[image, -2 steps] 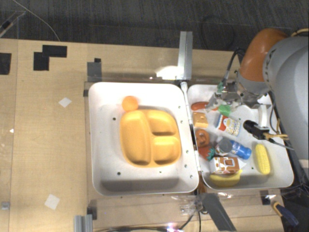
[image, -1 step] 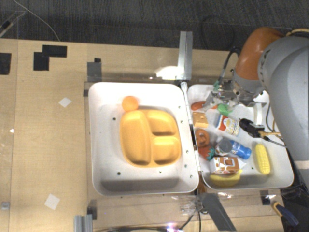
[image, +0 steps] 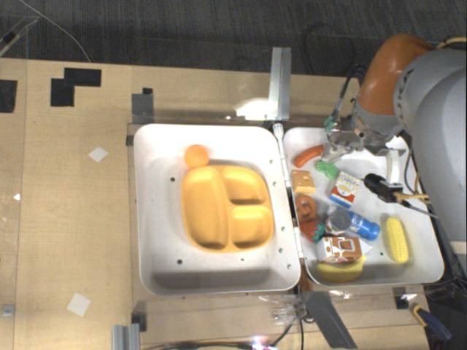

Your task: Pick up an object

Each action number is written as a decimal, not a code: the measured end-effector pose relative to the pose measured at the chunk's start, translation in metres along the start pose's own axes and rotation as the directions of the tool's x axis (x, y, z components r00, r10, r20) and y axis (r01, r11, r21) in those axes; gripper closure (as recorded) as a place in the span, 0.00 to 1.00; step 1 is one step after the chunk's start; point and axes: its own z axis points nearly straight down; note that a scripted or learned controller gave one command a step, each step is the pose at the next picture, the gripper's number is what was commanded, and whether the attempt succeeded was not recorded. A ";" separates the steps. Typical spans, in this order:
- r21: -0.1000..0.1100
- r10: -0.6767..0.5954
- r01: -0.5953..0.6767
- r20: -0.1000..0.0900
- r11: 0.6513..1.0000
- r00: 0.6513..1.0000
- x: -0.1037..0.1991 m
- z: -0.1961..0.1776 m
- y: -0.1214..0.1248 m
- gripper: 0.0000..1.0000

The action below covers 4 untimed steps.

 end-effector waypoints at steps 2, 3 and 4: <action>0.033 0.016 -0.016 -0.006 0.999 1.000 -0.021 0.023 0.002 0.00; 0.043 0.174 -0.173 -0.006 0.984 0.985 -0.046 0.017 -0.001 0.00; 0.037 0.166 -0.166 -0.004 0.985 0.986 -0.045 0.004 0.002 1.00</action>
